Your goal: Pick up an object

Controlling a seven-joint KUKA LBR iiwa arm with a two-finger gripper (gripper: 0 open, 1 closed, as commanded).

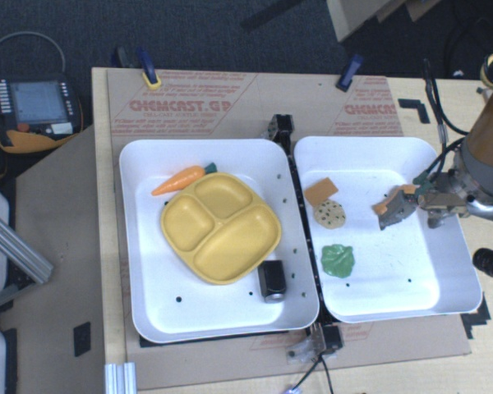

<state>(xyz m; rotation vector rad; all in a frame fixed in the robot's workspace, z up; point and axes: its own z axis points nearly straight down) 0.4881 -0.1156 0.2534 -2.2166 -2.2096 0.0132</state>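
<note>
My gripper (394, 209) hangs low over the right side of the right bin (386, 281), reaching in from the right. A small orange piece (381, 208) shows at its tip, partly hidden by it. To its left lie a brown toast-like slice (320, 191) and a speckled cookie (330, 213), with a green leafy piece (338, 260) below them. The left bin (144, 253) holds a yellow divided plate (220, 228), an orange carrot (178, 180) at the plate's upper left, and a small black block (271, 279) at its lower right.
The two bins meet at a dark clamp (280, 126) at the back. Cables (437, 105) hang near the arm at the right. A hand-held control pendant (34, 105) lies off the bench at far left.
</note>
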